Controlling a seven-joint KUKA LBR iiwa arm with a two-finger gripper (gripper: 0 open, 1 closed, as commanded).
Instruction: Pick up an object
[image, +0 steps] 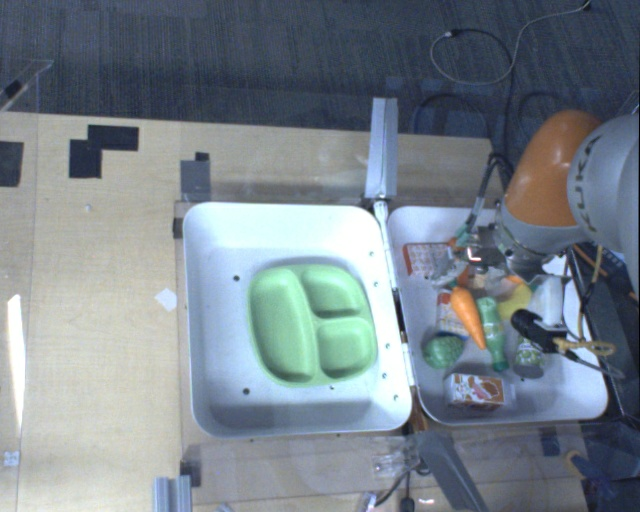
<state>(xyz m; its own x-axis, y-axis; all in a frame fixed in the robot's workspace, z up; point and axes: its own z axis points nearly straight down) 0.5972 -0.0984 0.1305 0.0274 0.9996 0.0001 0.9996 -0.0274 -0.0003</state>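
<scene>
A pale wooden surface (90, 330) carries two shallow white bins side by side, the left bin (215, 300) and the right bin (575, 400), and all the loose objects lie in the right one. Nearest, by the right bin's near edge, a small brown and red carton (475, 390) lies flat. Just beyond it, toward the left edge, sits a round green lump (443, 350) that looks like broccoli. In the left bin a green divided tray (312, 322) lies in the middle, clear of all four edges. Back in the right bin, a green bottle (490, 328) lies on its side at the centre, touching the orange carrot (464, 310) just to its left, whose tip points toward the near edge. A little farther and to the right is a small yellow piece (516, 291), too blurred to name. A flat packet (428, 260) with red print lies near the bin's far left corner. The hand (478, 256) hangs low over the far half of this bin, above the carrot's thick end; whether it is released or clenched cannot be told, and nothing is seen grasped in it. The grey arm with its orange band (545, 180) rises behind it over the far right corner. A metal rail (381, 150) runs from between the bins to the surface's far edge, black tape marks (100, 145) sit at the far left, and beyond lies dark carpet (250, 60) with a looped cable (475, 55).
</scene>
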